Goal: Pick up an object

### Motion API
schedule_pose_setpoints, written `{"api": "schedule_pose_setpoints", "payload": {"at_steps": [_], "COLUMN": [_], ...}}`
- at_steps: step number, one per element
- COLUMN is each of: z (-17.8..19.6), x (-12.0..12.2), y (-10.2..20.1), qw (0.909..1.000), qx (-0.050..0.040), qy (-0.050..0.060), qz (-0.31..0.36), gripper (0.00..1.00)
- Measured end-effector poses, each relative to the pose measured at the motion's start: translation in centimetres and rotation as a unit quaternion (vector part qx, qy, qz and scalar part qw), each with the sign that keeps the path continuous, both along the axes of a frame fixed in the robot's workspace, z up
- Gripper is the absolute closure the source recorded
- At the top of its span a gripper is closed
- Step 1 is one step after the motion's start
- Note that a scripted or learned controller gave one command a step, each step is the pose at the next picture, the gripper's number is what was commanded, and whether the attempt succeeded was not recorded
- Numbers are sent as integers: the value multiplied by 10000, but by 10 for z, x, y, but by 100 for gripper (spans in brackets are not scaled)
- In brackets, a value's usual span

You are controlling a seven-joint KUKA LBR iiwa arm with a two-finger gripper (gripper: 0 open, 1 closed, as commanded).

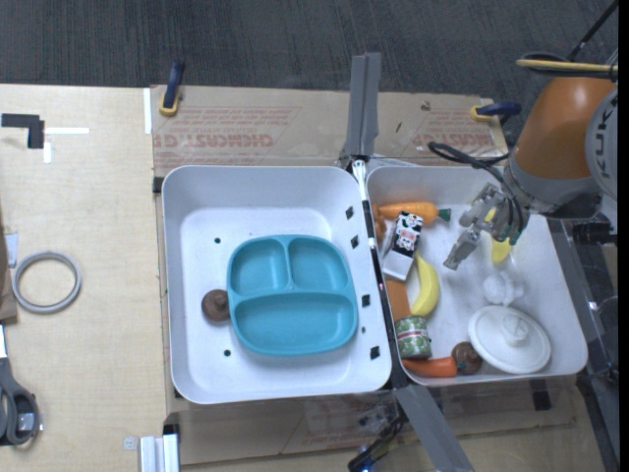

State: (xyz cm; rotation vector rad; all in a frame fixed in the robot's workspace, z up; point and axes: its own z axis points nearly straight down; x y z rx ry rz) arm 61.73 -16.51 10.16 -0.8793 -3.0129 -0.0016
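My gripper (470,236) hangs over the upper middle of the right bin (565,293), open, with nothing between its fingers. Just right of it lies a small yellow object (501,252), partly hidden by the wrist. To its left are a cow-patterned carton (403,236), a carrot (408,210) and a banana (425,285). Below it sit a clear plastic item (501,288) and a white round lid (509,337). A green-labelled can (413,335), a second carrot (429,366) and a brown lump (467,357) lie along the near wall.
The left bin (187,264) holds a blue divided plate (292,295) and a brown round object (214,305). A grey divider post (362,106) stands between the bins. A tape ring (42,280) and scissors (18,411) lie on the bench at left.
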Motion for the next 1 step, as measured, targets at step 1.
{"api": "schedule_pose_setpoints", "payload": {"at_steps": [1], "z": [-14], "x": [-15], "y": [56], "qw": [9985], "qx": [-8], "qy": [8], "qz": [-542], "gripper": [0]}}
